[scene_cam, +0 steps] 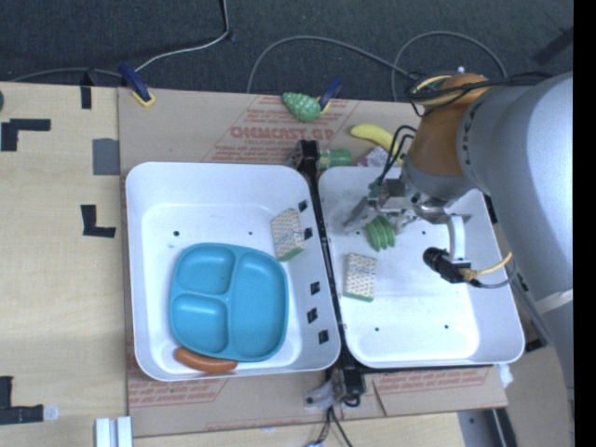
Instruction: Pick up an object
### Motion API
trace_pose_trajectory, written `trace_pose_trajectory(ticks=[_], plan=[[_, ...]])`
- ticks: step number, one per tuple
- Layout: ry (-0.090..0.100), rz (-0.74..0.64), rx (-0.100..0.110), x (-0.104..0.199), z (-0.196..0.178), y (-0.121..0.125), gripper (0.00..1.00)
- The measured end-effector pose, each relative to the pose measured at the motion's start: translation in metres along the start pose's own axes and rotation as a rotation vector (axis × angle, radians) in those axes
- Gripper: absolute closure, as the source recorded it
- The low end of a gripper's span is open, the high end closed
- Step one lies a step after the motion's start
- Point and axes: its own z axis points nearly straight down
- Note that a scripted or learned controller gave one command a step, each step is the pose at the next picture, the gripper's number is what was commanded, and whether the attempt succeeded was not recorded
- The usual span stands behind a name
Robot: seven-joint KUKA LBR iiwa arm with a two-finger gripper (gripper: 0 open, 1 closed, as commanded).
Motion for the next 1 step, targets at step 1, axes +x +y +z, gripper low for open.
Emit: trace_pose_trajectory(ticks=[1], plan=[[-0.001, 0.0, 0.0, -0.0003, -0.0097, 0.0001, 1.0]])
